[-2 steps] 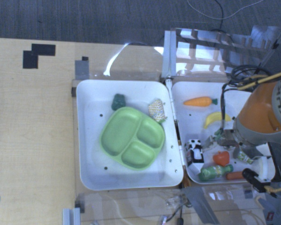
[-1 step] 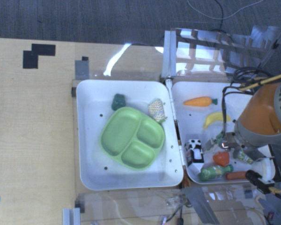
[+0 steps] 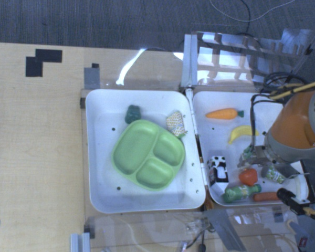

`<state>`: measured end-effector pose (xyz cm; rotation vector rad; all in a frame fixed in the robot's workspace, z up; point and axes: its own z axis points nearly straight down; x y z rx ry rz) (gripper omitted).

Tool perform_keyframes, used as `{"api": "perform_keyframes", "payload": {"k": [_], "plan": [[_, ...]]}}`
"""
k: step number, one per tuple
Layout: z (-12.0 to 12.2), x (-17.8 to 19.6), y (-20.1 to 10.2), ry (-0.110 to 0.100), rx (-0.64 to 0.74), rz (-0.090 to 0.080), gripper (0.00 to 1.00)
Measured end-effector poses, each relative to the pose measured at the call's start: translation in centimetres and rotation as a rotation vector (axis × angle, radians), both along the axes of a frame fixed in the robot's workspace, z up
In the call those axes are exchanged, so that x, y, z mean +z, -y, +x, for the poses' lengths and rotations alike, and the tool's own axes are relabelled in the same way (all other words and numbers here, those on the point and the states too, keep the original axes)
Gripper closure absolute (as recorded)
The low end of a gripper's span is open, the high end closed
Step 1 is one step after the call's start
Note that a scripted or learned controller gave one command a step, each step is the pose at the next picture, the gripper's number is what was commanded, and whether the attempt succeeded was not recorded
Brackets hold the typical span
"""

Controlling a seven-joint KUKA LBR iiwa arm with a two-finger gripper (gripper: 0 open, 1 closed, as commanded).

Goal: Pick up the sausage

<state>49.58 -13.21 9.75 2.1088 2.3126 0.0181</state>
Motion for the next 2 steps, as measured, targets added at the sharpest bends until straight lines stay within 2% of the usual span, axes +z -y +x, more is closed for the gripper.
{"api": "perform_keyframes", "payload": {"k": [1, 2], "plan": [[0.24, -0.75, -3.59, 0.005, -0.342, -0.004, 1.0], [0.18, -0.81, -3.44, 0.004, -0.344, -0.006, 0.0]]}}
